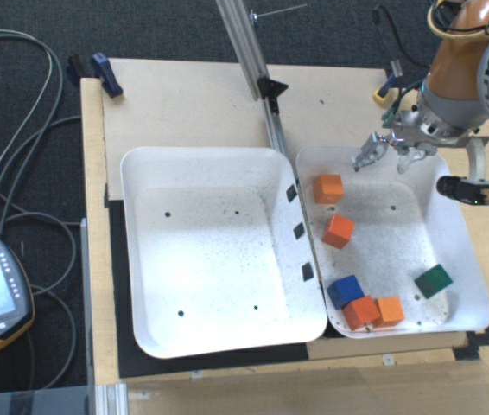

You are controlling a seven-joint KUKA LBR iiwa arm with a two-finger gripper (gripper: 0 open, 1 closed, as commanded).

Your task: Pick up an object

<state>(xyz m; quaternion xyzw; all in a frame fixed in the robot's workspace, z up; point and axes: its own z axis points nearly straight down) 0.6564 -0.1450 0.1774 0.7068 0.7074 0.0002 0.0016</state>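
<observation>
My gripper (386, 156) hangs open over the far edge of the right bin (452, 232), with nothing between its fingers. Several blocks lie in that bin. An orange block (328, 188) sits closest, down and to the left of the fingers. A red-orange block (339, 230) lies just below it. At the bin's near edge a blue block (345, 290), another red-orange block (363, 311) and an orange block (390, 309) are bunched together. A green block (434, 280) rests near the right wall.
The left bin (141, 188) stands beside the right one, with small black clips (298, 230) along the shared edge. A slanted metal rail (243, 37) rises from behind the bins. A blue clamp (106, 73) sits at the bench's far left corner. Cables and a pendant lie on the floor at left.
</observation>
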